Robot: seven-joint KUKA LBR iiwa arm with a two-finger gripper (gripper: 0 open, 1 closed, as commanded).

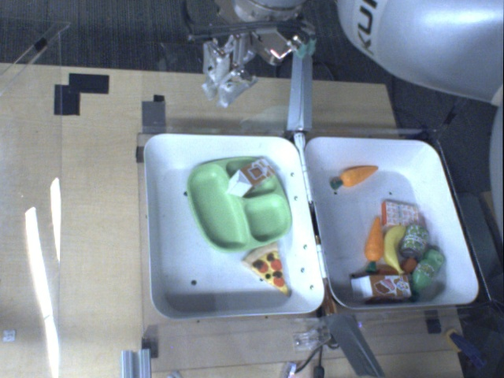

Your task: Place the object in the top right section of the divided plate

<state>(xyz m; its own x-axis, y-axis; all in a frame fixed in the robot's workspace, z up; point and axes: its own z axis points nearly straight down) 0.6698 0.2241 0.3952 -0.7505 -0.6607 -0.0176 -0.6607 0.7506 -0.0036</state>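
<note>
The table (79, 235) is of pale wood, with black marks (79, 89) near its far left corner. Behind it lies dark grey carpet floor (102, 6). Bright light reflects at left.

The end effector (227, 81) hangs above the tabletop (94, 211), beyond the left bin's (165, 290) far rim. In that bin a green divided plate (224, 211) carries what looks like a small printed carton (256, 172) in its top right section, a pizza slice (268, 266) just beside the plate. The right bin (441, 172) holds a carrot (356, 176) and clustered toy foods (402, 254).
</note>
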